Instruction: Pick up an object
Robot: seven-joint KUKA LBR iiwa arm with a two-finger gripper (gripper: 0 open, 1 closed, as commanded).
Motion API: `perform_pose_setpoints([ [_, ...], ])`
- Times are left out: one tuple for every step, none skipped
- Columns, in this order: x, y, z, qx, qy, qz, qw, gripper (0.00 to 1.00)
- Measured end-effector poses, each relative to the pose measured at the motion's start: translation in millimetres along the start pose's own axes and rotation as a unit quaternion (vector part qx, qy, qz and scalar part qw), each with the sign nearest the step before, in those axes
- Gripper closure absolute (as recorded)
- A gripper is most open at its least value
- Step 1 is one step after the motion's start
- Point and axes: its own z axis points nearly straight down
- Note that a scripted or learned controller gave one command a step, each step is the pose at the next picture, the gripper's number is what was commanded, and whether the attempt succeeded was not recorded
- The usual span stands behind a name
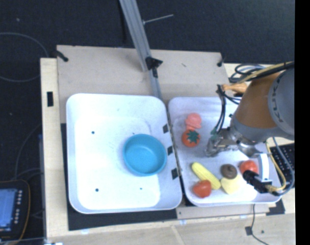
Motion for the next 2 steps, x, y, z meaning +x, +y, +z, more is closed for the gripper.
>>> perform_pose_setpoints([
  [-4.2, 8.0, -47.3, -0.002, -0.001, -0.004, 1.0000, 1.00],
  [-15.1, 14.5, -102.0, -0.003, -0.001, -0.005, 1.0000, 1.00],
])
